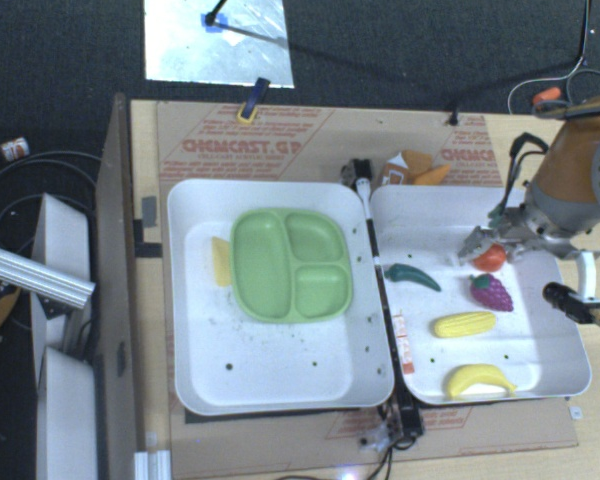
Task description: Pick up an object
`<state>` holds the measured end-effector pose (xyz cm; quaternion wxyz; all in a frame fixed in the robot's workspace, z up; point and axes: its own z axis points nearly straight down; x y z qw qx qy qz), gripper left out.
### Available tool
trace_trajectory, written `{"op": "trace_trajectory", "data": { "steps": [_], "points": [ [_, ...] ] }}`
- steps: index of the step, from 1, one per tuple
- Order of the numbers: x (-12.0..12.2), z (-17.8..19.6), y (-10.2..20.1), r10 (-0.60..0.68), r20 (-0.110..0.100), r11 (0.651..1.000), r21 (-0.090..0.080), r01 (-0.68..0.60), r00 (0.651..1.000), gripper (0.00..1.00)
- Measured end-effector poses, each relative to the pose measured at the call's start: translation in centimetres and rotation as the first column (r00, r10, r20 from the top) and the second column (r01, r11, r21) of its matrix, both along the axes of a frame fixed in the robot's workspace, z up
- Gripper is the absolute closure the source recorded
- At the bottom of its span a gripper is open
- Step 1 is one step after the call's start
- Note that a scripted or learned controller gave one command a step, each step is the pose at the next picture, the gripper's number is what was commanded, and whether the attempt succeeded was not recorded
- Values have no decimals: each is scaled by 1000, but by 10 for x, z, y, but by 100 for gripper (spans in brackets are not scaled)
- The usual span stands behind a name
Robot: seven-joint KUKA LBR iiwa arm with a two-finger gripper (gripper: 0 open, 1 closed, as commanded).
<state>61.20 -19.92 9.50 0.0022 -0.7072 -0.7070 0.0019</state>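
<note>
The right bin (540, 368) holds a small red fruit (491, 260), a purple grape bunch (491, 292), a dark green pepper (413, 277), a corn cob (463, 324) and a banana (480, 379). My gripper (492, 247) is low over the bin's upper right part. Its fingers stand spread, one on either side of the red fruit, which lies on the bin floor between the tips. The fruit's top edge is hidden by the gripper. The grapes lie just below the fruit, apart from the fingers.
The left bin (195, 218) carries a green divided plate (290, 265) with a yellow piece (221, 261) tucked at its left edge. A black divider (377, 268) runs between the bins. Orange items (421, 171) lie on the cardboard behind the right bin.
</note>
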Motion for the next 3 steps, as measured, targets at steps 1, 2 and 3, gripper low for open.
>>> {"op": "trace_trajectory", "data": {
  "steps": [1, 2, 3],
  "points": [
    [-11, -11, -7, 1, 6, 1000, -1, -1, 1000, 0],
    [-41, -11, -7, 1, 4, 1000, 0, -1, 1000, 0],
    [6, -10, 32, 9, 11, 1000, -1, -9, 1000, 0]
  ]
}}
